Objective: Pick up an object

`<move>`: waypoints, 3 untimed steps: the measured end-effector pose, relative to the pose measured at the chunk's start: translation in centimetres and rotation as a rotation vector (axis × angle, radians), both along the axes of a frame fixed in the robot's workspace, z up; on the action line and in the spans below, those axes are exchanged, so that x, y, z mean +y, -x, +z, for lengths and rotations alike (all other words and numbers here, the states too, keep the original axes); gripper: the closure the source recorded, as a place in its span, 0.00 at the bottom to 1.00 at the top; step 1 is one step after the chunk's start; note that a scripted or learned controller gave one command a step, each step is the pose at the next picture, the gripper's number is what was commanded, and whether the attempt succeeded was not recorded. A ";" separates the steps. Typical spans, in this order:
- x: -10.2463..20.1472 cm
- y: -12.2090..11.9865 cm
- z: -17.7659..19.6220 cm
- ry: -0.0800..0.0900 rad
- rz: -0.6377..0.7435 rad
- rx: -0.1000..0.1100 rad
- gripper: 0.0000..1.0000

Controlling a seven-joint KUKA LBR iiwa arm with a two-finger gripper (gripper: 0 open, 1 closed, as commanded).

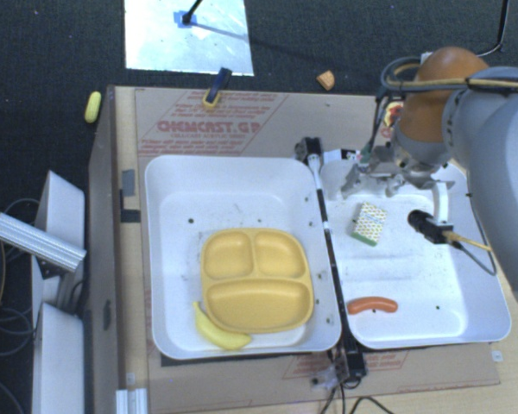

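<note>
Hovering at the right bin's (488, 313) far end, the hand (375, 175) is seen; its state cannot be told. Just below it lies the small patterned block (369, 222), tilted diagonally.

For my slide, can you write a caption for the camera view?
Arm's gripper hangs over the right bin with a block and sausage; yellow tray and banana fill the left.

A small green-dotted white block (369, 222) lies tilted at centre right of the frame. Below it lies an orange sausage (373, 304). A yellow banana (217, 333) rests lower left of centre.
</note>
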State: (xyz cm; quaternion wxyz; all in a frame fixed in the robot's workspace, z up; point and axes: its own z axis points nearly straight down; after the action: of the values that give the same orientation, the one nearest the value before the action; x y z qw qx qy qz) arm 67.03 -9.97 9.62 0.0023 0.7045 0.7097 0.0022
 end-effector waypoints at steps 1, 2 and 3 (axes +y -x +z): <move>1.2 3.8 -1.2 0.000 -0.006 0.006 0.00; 1.2 3.7 -0.1 0.000 -0.006 0.002 1.00; -3.6 7.5 2.7 0.002 -0.008 0.004 1.00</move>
State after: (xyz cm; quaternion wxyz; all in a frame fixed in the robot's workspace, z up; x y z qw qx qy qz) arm 59.55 -13.57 12.35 0.0017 0.7072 0.7070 0.0001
